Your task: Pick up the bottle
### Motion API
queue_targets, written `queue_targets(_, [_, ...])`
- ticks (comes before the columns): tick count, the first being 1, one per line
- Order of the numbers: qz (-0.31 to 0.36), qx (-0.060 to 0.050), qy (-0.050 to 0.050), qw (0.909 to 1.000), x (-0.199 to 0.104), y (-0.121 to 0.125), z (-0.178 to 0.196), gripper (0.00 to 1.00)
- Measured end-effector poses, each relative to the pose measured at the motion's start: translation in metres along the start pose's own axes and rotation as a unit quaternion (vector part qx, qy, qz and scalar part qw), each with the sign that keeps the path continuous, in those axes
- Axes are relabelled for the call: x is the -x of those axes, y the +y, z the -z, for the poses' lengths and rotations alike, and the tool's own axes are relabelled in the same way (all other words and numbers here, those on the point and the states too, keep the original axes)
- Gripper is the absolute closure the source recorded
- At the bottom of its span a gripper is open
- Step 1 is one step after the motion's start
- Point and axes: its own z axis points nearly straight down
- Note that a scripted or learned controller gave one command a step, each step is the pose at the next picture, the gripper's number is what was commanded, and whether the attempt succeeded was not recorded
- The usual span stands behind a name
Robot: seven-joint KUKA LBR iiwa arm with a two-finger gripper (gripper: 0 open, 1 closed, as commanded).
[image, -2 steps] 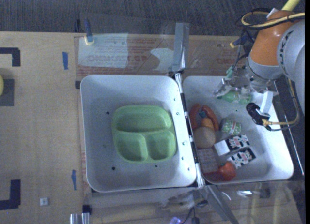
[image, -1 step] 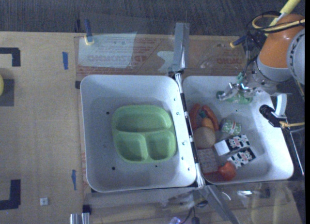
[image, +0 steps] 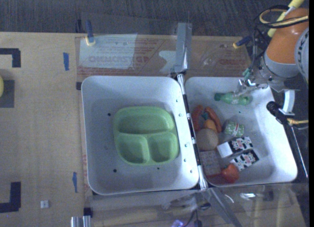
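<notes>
Two white bins (image: pixel 93 123) on wooden bench (image: pixel 39 138), dark carpet (image: pixel 147 0) beyond; tool (image: pixel 245 85) state unclear.

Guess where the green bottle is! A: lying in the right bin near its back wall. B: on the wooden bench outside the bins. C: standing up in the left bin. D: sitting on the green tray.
A: the green bottle lies on its side in the right bin, near the back wall, with the gripper right at it.
</notes>
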Motion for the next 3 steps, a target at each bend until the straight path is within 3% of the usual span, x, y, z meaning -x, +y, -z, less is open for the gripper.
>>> queue_targets(1, [-0.05,-0.018,0.007,0.9985,-0.135,0.0,0.101,1.0])
queue_targets(2, [-0.049,-0.02,0.007,0.9986,-0.053,-0.016,-0.007,1.0])
queue_targets(3, [0.069,-0.017,0.008,0.9975,-0.044,-0.047,0.112,1.0])
